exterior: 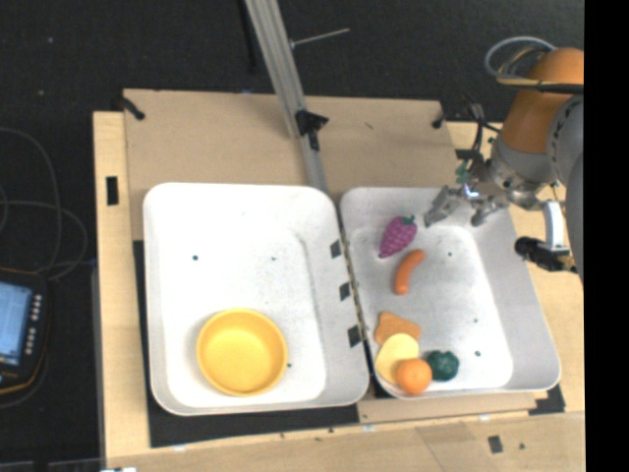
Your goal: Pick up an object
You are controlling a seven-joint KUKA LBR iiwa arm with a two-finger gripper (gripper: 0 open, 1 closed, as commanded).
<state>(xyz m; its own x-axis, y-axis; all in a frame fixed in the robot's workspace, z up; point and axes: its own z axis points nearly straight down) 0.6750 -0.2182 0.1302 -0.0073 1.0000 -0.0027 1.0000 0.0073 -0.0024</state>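
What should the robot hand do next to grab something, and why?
Probably slide left and lower toward the purple toy grape bunch. The two-finger gripper holds nothing at the right white bin's top edge, and the grapes lie closest, apart from the orange toy carrot.

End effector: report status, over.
End effector above right bin's far edge, nothing between fingers. Purple grapes and carrot nearest, untouched. Nothing in the way.

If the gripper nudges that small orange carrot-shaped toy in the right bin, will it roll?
The small orange carrot-shaped toy looks rounded and tapered, so it would probably roll in a curve. It lies apart from its neighbours on the flat right bin floor, so little would stop it.
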